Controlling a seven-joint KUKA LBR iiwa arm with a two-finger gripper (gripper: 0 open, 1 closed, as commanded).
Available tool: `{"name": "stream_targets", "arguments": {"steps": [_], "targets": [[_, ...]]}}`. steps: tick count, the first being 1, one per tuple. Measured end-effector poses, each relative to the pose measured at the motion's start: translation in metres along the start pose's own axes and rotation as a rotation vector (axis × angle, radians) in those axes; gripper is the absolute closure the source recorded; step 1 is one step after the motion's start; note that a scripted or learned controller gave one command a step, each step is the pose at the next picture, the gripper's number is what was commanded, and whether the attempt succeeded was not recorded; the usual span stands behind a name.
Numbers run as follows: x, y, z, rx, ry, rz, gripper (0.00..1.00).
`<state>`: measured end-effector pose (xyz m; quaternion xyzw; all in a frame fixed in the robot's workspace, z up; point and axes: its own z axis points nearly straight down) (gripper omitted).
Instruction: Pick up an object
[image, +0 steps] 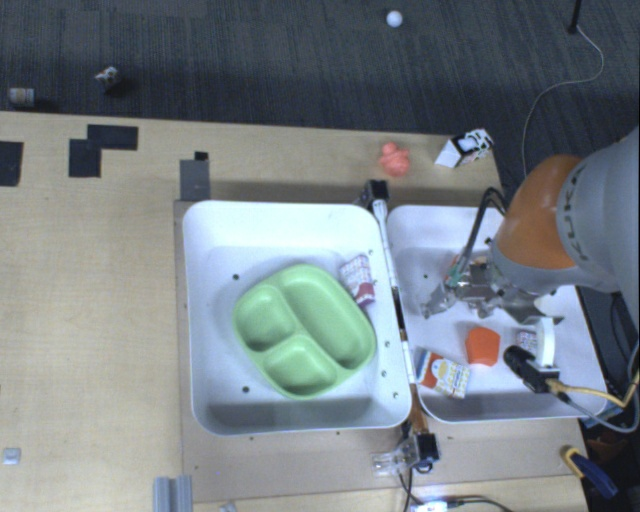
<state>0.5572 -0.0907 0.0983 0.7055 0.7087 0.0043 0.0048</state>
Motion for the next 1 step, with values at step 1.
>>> {"name": "stream_targets", "arguments": {"steps": [1], "targets": [[-0.0217, -0.0461, 0.0106, 0.004, -0.001, 0.003, 0.0]]}}
